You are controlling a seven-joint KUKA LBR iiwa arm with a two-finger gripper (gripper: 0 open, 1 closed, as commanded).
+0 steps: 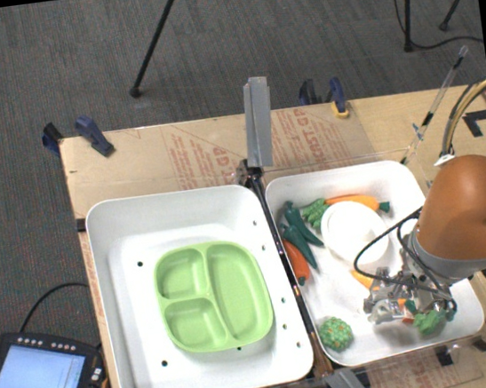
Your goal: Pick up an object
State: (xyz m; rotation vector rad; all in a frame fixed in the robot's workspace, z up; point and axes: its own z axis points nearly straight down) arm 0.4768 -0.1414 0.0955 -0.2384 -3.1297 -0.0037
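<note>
Cardboard-topped bench with mirrored red lettering, unreadable; hand low in right bin, grip impossible to tell.

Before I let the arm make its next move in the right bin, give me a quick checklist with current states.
1. Claw position: low in the right bin, near its front right corner. Ok.
2. Object between the claw's tips: clutter and cables hide it. Cannot tell.
3. Nearby target: a small green item lies right by the claw, with something orange beside it. Ok.
4. Other candidates in reach: green ball, white plate, carrot. Ok.
5. Left bin: green divided tray sits flat, away from the arm. Ok.
</note>
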